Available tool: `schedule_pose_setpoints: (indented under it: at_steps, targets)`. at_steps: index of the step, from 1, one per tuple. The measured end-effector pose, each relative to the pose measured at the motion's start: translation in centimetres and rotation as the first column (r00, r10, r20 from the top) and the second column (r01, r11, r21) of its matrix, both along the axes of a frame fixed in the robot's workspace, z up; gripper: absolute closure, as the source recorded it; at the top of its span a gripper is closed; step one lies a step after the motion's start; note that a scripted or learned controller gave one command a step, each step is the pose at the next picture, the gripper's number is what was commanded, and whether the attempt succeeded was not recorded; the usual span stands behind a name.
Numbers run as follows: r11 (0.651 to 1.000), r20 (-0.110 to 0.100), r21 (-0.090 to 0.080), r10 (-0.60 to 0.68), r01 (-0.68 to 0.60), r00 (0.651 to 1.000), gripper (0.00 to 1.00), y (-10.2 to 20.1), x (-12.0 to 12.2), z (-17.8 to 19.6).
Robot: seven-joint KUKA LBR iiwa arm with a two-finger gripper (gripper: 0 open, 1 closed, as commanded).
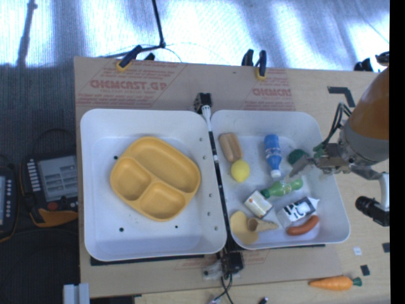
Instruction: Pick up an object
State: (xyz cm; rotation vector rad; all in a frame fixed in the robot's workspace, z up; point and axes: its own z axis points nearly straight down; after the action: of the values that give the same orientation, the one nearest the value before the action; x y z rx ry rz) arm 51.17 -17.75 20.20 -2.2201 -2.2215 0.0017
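Nothing is picked up yet. The gripper (314, 161) hangs over the right bin's (329, 132) right side, beside a dark green item (296, 156); I cannot tell its opening. A blue bottle (272, 154) and a lemon (240, 171) lie further left.

Daylight falls in pale bluish bands across the floor (209, 11) at the top, which looks washed out there, while the left side lies in dim shadow. The two white bins (101, 233) are bright and evenly lit, close to overexposed, with soft shadows under the yellow plate (155, 177). The whole picture is slightly soft and grainy; the orange arm (373, 109) at the right is blurred.
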Motion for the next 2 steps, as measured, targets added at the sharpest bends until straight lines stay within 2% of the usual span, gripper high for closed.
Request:
schedule_pose_setpoints:
  at_steps: [1, 2]
  targets:
    - [1.000, -0.001, 0.000, 0.001, -0.001, 1.000, 0.00, 3.8, 6.4, -5.9]
    - [1.000, 0.001, -0.002, 0.000, 0.000, 1.000, 0.00, 2.7, 8.9, -10.6]
